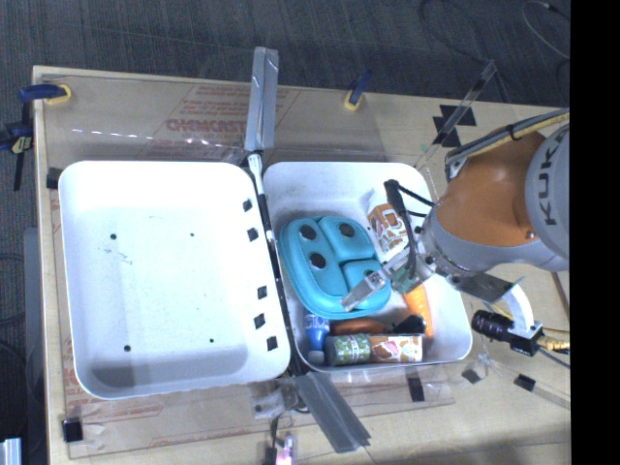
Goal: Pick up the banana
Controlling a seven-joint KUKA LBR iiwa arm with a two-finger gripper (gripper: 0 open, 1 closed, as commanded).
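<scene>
My gripper hangs low in the right bin, at the lower right edge of a light blue plastic holder with dark oval holes. The grey wrist and orange band reach in from the right and hide the bin's right side. An orange object lies just right of the gripper. A white packet with brown print leans behind it.
A dark bottle with a printed label lies along the right bin's front wall, with a small blue item at its left end. The left bin stands beside it, a metal divider between them. Black cables trail at the right.
</scene>
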